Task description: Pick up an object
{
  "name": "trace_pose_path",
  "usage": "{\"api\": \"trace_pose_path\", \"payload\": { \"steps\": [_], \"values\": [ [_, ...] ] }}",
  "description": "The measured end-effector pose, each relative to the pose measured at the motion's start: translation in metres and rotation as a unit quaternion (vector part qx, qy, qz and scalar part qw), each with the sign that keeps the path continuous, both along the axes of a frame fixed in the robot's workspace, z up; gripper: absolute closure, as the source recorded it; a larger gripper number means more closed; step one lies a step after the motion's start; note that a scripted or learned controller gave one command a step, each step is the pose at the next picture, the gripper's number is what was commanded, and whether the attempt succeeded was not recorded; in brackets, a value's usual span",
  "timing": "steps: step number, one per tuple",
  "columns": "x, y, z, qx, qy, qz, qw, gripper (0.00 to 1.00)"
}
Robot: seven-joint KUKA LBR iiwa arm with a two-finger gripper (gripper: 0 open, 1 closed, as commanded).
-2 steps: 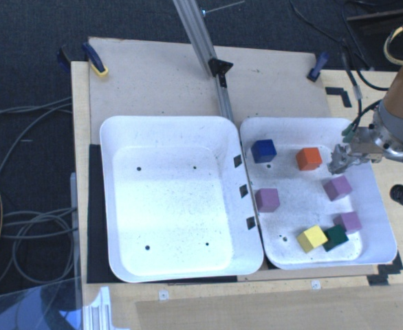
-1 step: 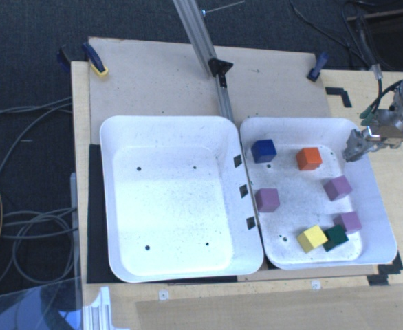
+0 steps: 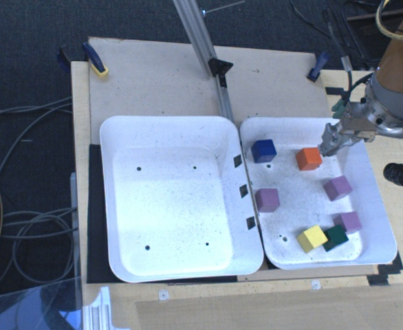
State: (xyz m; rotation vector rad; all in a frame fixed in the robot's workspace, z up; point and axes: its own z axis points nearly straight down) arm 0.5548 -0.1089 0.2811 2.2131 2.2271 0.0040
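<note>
Orange cube (image 3: 309, 159): right bin (image 3: 373, 184), upper middle.
Gripper (image 3: 330, 143): just right of orange cube, finger state unreadable.
Neighbours: blue cube (image 3: 263, 150) left; purple cube (image 3: 337, 188) below.
Far corner: yellow cube (image 3: 312, 238), green cube (image 3: 336, 237).

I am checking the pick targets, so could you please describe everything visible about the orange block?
The orange block is a small, matte cube of solid colour, sitting flat on the floor of the right bin in its far half. It stands apart from the blue block on its left and the purple block nearer the camera. The gripper is right beside it, at its far right corner; contact cannot be judged.
</note>
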Motion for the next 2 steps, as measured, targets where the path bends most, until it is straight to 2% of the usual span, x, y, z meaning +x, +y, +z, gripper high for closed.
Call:
{"api": "trace_pose_path", "payload": {
  "steps": [2],
  "values": [
    [0.022, 0.095, -0.009, 0.0003, 0.001, 0.000, 1.0000, 1.00]
  ]
}}
